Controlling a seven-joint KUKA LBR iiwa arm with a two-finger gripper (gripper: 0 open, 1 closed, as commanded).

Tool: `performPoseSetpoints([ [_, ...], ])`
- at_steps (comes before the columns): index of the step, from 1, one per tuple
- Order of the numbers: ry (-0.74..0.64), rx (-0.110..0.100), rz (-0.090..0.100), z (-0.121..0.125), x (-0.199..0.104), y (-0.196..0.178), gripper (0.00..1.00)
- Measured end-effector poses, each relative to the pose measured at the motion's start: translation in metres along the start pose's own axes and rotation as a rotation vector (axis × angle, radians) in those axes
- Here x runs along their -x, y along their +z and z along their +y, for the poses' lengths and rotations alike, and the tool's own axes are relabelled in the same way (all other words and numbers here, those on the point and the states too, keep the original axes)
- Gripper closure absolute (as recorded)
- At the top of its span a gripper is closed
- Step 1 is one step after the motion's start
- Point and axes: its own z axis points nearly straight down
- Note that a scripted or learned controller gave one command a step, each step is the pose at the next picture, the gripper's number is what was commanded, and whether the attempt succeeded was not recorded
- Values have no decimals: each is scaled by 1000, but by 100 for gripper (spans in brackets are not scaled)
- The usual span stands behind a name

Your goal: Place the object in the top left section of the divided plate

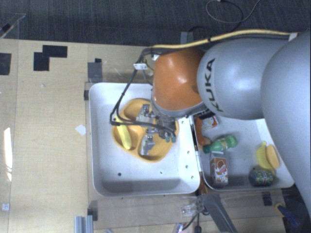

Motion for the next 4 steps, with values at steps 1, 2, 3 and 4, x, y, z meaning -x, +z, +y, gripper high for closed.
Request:
performPoseSetpoints([
  [1,4,5,-9,0,3,-13,100],
  [2,8,9,-18,1,6,-25,100],
  [3,-160,2,-4,71,47,-64,100],
  [4,-21,0,2,76,-25,39,100],
])
